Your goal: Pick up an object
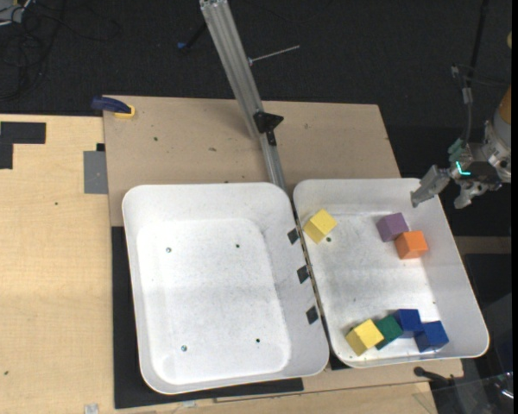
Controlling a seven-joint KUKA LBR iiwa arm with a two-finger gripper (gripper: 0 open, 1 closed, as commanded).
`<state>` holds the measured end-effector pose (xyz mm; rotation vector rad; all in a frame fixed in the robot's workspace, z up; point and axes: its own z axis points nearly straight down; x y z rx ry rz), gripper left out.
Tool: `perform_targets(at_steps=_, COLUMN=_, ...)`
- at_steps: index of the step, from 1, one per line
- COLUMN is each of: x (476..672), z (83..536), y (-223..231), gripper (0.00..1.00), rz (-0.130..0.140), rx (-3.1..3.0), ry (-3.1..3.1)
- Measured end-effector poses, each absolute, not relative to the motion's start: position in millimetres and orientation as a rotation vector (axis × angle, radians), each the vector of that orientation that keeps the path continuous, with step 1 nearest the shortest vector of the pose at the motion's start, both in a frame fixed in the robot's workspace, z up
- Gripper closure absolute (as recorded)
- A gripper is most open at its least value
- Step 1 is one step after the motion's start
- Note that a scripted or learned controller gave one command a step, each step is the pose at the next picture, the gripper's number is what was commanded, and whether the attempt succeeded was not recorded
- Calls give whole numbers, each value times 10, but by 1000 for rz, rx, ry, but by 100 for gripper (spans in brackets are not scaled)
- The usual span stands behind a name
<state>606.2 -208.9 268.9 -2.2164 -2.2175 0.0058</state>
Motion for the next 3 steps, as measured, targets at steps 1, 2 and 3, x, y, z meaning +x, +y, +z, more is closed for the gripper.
perform_targets(at_steps=1, x=6071, z=2715, y=-2084, gripper=0, rz=3, rx=-2215, ry=-2224)
perform_targets(at_steps=2, x=6068, z=2278, y=-2081, gripper=0, rz=6, rx=-2216, ry=-2218)
perform_targets(at_steps=3, x=6007, z=1638, y=-2063, gripper=0, rz=7, rx=-2215, ry=-2215)
